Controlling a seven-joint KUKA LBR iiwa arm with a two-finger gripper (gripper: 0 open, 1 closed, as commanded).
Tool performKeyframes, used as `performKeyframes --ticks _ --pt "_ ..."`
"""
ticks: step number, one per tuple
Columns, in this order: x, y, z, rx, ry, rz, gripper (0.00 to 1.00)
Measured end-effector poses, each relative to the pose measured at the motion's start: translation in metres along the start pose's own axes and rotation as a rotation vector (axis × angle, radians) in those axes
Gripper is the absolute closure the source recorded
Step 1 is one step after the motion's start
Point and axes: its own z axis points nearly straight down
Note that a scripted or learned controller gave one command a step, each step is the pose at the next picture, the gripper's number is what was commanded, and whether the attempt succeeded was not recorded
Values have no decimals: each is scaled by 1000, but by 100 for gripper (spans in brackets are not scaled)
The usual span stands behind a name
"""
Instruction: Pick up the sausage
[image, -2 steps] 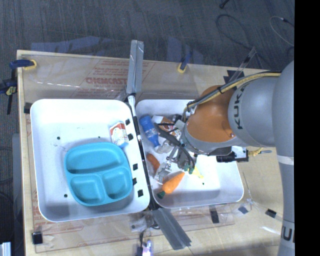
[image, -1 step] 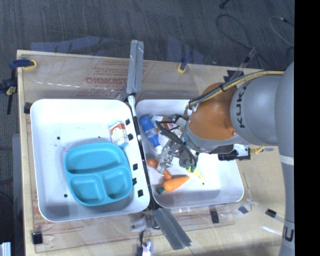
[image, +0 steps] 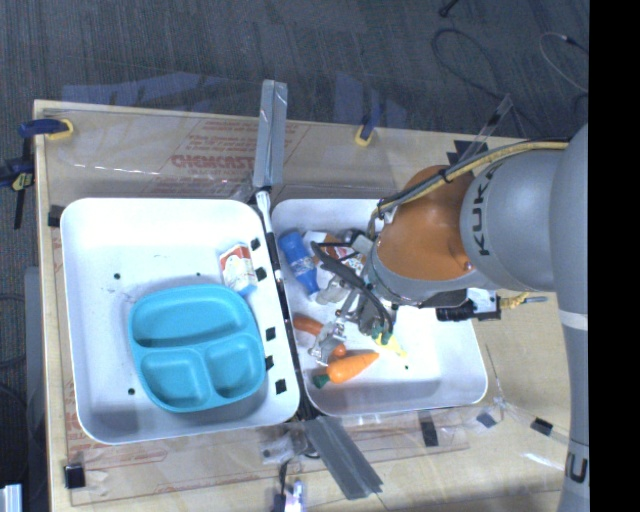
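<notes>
Grey-and-orange arm (image: 470, 235) hangs over the right bin (image: 455, 375), gripper (image: 345, 325) down among the clutter; finger state, can't tell. Sausage (image: 308, 325) lies just beside it, above the carrot (image: 350, 367).

I see the sausage (image: 308, 324) as a small orange-red piece lying flat on the floor of the right bin (image: 455, 385), close to that bin's left wall. It points roughly left to right. Its right end runs in under other clutter, so I can make out just part of it.
</notes>
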Motion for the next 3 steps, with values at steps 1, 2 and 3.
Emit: performKeyframes --ticks 1,2,3 --pt "0 0 0 0 0 0 0" --pt "-27 -7 11 0 4 -41 0" --pt "-73 -21 10 1 3 126 0"
